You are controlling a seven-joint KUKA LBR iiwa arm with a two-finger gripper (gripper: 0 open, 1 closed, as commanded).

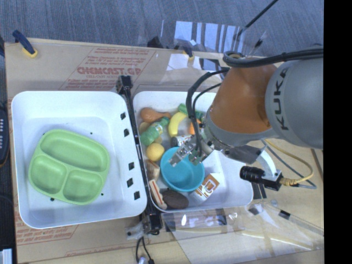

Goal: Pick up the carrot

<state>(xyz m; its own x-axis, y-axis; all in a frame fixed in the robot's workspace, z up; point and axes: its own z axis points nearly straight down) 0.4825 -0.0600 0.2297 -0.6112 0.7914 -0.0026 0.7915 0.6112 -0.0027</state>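
Approach phase, right bin (242, 194): my gripper (187, 154) hangs over the blue bowl (184, 176), fingers a little apart with nothing between them. The carrot (191, 128), a sliver of orange beside the banana (176, 123), lies just behind. Next, I judge, comes a short shift back before descending.

A green divided plate (69, 165) lies in the left white bin (22, 147); the right bin (236, 194) holds a blue bowl (181, 176), banana (176, 123) and lemon (155, 151).
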